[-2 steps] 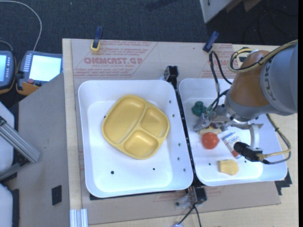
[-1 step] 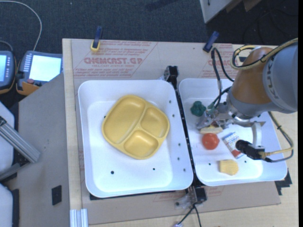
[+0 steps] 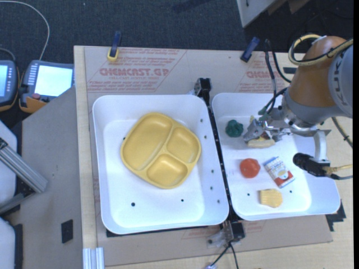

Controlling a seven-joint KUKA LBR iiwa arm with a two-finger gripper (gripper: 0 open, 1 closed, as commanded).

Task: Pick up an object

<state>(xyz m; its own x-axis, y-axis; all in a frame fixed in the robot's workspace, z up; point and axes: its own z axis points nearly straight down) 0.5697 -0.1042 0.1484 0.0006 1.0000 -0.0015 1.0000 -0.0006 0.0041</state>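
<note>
Gripper [image 3: 259,132], fingers' state unreadable, sits on a pale yellow banana-like piece [image 3: 261,143] lying lengthwise left-right, just above the red ball [image 3: 249,167] in the right bin [image 3: 320,203].

Claw [image 3: 259,134] low in right bin [image 3: 320,203], over pale object [image 3: 260,143]; yellow tray [image 3: 161,149] in left bin [image 3: 106,150].

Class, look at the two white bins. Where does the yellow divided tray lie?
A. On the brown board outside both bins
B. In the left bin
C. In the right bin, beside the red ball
B: the yellow tray lies inside the left bin, by itself.
</note>
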